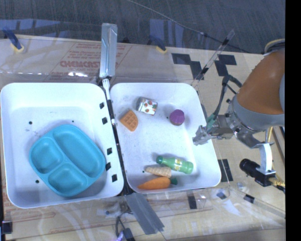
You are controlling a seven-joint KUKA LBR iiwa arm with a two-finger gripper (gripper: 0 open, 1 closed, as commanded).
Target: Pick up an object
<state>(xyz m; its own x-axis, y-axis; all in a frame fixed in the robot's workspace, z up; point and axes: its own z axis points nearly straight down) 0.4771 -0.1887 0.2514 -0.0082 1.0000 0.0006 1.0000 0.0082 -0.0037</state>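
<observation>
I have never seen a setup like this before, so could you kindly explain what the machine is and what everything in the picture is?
One camera looks down at a slant on a bench. The grey-and-orange robot arm enters from the right, its gripper at the right bin's right rim, holding nothing that I can see. That bin contains toy food: a small can, a waffle, a purple ball, a green bottle, a beige piece and a carrot. The left bin holds a blue divided tray.

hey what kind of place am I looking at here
Likely a robot lab's pick-and-place bench: two white bins side by side, toy food like a carrot and green bottle, and a gripper at the right bin's edge.
</observation>
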